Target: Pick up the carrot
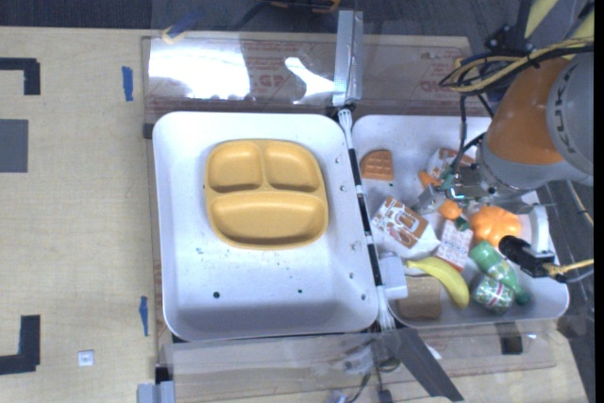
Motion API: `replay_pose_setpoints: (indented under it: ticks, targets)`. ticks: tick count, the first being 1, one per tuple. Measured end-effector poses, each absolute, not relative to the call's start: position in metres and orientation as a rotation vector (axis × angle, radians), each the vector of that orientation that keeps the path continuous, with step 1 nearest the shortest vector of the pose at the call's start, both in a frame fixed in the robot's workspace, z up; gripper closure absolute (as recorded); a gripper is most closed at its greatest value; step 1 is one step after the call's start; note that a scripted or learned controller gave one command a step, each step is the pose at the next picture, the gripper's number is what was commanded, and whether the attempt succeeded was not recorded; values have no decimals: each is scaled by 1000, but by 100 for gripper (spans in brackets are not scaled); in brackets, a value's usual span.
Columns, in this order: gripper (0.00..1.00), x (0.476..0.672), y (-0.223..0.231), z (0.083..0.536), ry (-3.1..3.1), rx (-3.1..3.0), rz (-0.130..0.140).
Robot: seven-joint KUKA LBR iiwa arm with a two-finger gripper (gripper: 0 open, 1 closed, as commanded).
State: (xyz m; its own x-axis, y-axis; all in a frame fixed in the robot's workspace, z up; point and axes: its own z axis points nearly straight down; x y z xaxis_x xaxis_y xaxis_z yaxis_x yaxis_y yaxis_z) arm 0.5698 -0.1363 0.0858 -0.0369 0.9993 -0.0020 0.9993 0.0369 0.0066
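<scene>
With the gripper low in the right bin over a small orange piece, likely the carrot, beside the orange: reaching stage, jaw state impossible to tell, next needing a centred close and lift.

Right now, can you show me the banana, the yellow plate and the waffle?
banana [447,277], camera view, middle of its curve
yellow plate [267,222], camera view, big lower compartment
waffle [377,165], camera view, its centre

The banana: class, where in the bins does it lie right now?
The banana lies in the right bin near its front edge, just below the red-and-white packets and left of the green can.
</scene>
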Motion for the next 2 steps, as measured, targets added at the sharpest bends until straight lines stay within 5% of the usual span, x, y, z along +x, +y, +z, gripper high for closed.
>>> replay_pose_setpoints:
  ticks: [1,2]
  targets:
    - [100,571,-137,97,2252,2174,10]
    - [100,621,-78,185,2231,2210,0]
